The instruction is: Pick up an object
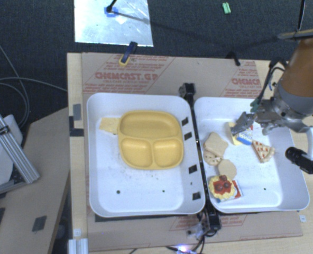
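My gripper [250,125] hangs low over the back of the right bin [288,194], with the arm coming in from the right. Just under and in front of it lies a small blue, white and yellow item [241,137]. A pizza-slice toy [263,151] lies to its right. Further left in the same bin are a bread-slice toy [216,143], a chip cookie [213,158], a round biscuit [227,168] and a red and yellow food toy [223,188]. Nothing can be seen held in the gripper.
The left bin [101,184] holds a yellow compartment plate [149,140] with a pale yellow flat piece [109,125] at its left edge. A black divider with clips [196,147] runs between the bins. The front right part of the right bin's floor is bare.
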Controlling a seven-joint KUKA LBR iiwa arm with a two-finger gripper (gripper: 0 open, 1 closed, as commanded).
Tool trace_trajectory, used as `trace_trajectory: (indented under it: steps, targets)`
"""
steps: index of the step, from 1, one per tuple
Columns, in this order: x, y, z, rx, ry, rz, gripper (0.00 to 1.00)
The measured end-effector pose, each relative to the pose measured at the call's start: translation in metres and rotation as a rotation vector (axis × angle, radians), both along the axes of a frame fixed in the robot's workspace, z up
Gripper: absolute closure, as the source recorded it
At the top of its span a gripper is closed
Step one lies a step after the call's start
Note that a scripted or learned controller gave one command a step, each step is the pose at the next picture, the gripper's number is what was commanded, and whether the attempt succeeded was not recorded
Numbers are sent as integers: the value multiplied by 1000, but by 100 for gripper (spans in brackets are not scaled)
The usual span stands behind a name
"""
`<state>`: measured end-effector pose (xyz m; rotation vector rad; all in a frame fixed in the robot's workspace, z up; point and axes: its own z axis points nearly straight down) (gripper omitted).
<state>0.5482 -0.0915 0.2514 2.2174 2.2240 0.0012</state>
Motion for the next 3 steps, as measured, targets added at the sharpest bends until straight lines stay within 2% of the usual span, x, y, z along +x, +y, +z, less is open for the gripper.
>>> trace_trajectory:
  steps: [1,2,3]
  targets:
    - [24,-35,-158,0,7,-5,0]
    - [89,-73,-166,-3,-7,1,0]
    - [88,-71,-155,-1,-5,2,100]
